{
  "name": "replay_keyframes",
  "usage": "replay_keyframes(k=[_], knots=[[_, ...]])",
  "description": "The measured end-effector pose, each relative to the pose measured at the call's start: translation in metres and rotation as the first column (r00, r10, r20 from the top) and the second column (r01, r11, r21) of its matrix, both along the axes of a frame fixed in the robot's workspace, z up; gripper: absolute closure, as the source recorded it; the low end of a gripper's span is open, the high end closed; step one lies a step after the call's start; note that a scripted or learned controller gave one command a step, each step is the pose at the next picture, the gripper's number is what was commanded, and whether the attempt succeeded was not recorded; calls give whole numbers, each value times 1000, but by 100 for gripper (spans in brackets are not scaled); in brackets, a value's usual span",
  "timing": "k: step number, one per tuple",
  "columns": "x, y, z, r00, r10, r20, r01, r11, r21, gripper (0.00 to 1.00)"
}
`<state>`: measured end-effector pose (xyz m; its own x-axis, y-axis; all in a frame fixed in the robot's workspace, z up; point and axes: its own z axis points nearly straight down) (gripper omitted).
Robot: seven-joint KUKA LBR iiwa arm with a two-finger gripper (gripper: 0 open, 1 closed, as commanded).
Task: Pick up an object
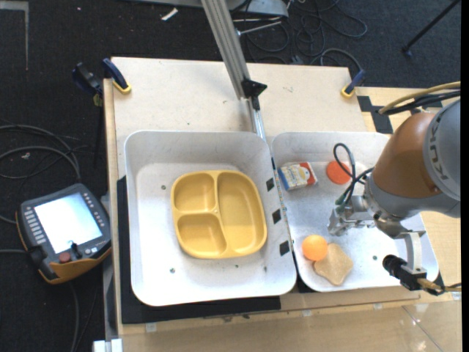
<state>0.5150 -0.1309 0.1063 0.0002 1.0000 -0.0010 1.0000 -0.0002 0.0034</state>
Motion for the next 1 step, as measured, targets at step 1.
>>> replay_keyframes(k=[1], knots=[[5,-1,43,1000,3,1,-3,1000,0,100]])
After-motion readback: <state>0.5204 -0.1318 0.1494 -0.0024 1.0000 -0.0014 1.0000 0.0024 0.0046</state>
